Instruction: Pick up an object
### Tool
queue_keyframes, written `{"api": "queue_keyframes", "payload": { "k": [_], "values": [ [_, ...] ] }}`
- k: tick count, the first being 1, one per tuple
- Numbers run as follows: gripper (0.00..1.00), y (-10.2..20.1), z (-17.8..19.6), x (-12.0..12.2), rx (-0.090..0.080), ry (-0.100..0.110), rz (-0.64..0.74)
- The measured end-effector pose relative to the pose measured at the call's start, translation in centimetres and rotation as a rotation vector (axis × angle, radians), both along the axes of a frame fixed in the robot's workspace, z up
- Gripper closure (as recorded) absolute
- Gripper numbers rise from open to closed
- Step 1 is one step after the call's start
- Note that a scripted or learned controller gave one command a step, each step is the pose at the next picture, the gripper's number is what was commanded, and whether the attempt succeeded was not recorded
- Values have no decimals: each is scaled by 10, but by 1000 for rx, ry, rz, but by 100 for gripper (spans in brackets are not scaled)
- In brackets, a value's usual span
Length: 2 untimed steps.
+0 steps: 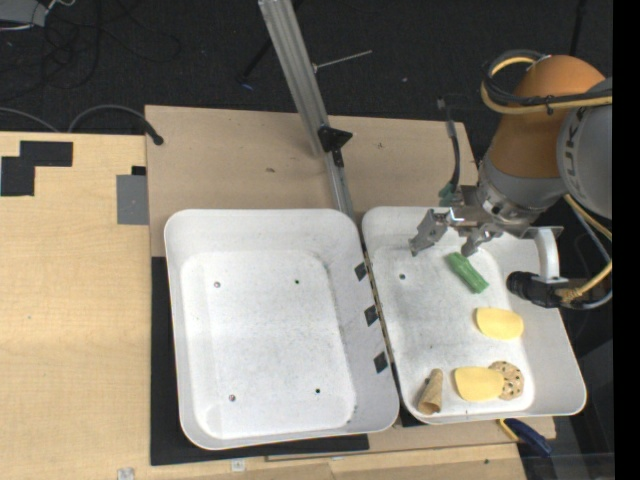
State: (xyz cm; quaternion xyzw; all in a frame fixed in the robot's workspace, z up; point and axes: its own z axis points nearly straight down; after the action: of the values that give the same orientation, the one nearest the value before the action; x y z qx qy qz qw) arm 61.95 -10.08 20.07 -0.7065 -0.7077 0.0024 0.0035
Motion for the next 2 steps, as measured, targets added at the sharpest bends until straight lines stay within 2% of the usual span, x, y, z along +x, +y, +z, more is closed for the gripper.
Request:
{"api": "queue_keyframes", "payload": {
  "k": [1, 2],
  "values": [
    [0, -1, 3, 1, -1, -5, -1],
    [0, 3, -45, 8, -1, -1, 2]
  ]
}}
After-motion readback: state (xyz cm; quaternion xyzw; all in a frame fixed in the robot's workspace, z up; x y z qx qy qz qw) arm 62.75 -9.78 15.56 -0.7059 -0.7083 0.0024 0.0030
